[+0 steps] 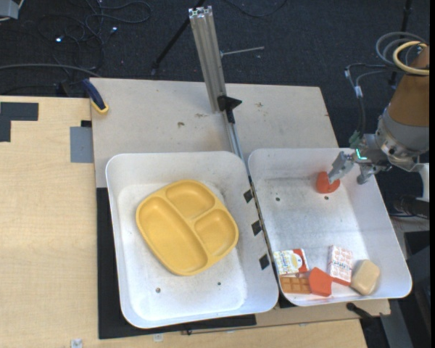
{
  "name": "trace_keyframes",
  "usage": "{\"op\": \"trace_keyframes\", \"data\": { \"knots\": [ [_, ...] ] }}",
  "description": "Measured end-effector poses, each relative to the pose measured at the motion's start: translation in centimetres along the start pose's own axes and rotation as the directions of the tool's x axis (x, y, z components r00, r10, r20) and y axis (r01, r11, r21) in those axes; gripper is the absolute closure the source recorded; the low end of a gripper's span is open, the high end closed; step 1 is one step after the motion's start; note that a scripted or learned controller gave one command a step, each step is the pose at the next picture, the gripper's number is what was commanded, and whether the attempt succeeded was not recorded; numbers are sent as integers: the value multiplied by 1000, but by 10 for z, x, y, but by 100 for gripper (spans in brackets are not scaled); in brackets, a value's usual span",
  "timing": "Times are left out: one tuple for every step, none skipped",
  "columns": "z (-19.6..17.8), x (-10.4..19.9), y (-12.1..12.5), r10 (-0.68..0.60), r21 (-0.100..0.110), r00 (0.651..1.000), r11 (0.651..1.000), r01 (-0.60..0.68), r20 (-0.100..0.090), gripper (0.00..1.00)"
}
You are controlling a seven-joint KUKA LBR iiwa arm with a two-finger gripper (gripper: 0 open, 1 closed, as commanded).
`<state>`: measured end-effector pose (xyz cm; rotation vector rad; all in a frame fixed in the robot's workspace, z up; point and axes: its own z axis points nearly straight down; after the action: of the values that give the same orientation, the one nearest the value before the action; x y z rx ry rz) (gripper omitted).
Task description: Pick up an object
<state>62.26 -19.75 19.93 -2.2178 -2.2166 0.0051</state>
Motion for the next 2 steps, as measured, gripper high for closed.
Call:
{"op": "trace_keyframes", "data": {
  "knots": [
    [-2,0,1,-1,-4,1000,1000,1,1,0],
    [54,-10,0,0,0,1000,1000,0,1,0]
  ]
}}
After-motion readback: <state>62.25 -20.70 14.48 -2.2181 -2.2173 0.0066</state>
